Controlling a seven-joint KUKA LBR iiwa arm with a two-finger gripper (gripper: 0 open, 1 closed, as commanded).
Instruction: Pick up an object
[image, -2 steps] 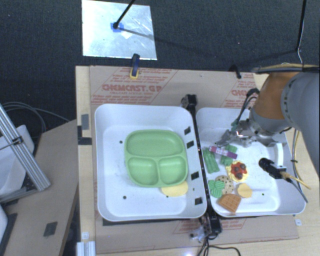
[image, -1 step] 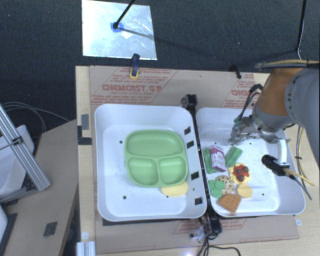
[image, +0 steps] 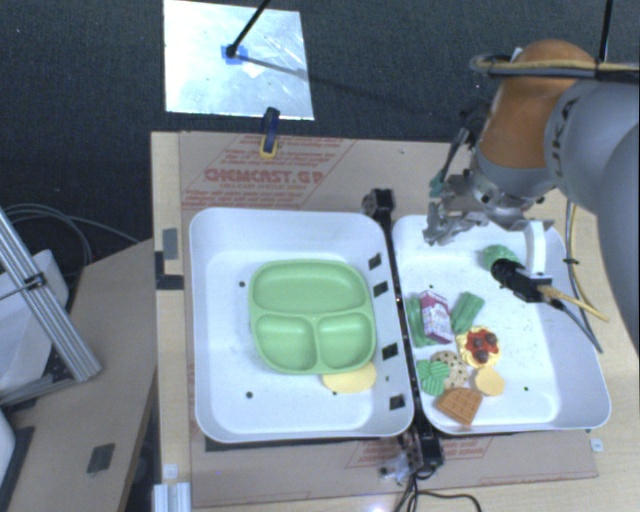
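arm low, tool over right bin

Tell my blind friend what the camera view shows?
A grey and orange robot arm holds its hand over the right bin, above a pile of toy food. The left bin has a green divided tray.

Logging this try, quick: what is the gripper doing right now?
Gripper: above the right white bin's far corner; open or shut cannot be told; nothing seen between its fingers.

Cardboard sheet under the bins, foil square, grey carpet
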